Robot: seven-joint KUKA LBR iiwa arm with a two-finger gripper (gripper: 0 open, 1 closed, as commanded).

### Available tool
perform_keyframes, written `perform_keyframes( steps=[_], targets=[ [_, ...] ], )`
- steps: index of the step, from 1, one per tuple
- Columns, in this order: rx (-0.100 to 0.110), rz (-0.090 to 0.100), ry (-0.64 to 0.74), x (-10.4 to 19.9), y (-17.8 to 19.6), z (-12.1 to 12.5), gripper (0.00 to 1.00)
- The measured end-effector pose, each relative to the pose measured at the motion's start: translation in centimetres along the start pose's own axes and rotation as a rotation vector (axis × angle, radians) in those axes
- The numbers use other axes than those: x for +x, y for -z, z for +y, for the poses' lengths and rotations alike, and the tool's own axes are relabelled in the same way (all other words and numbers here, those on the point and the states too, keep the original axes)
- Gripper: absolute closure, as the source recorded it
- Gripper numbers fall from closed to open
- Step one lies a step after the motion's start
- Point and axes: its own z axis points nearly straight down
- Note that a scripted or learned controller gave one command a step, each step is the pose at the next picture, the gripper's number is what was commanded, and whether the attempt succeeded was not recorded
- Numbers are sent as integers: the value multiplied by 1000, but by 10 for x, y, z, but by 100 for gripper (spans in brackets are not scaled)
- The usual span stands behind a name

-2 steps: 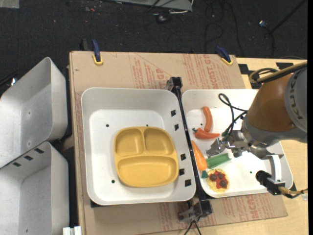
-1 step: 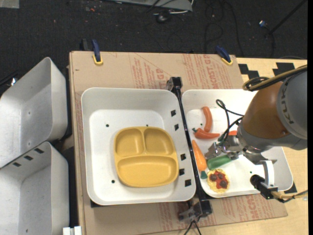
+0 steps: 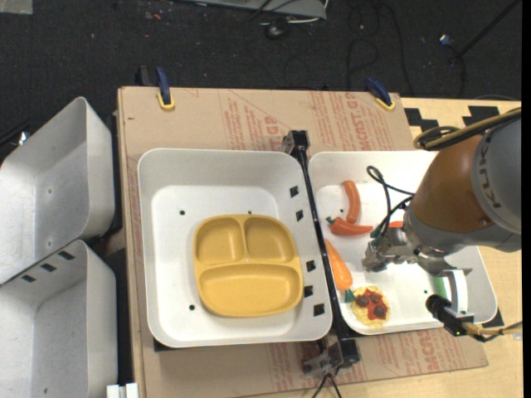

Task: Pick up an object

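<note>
My gripper hangs low over the middle of the right bin, on the grey arm with its orange band. Just left of it a carrot lies along the bin's left wall. A red pepper lies just above the gripper, and an orange sausage lies beyond it. Below the gripper, near the front wall, sits a small pizza piece. Nothing visibly hangs from the gripper.
The left bin holds a yellow divided plate. A green and white object sits at the right bin's front right, partly under the arm. A black divider runs between the bins. Two white tubs stand off the bench's left side.
</note>
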Motion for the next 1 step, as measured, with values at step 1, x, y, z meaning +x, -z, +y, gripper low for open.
perform_keyframes(
  steps=[1],
  targets=[
    [0,2,7,-4,46,9,100]
  ],
)
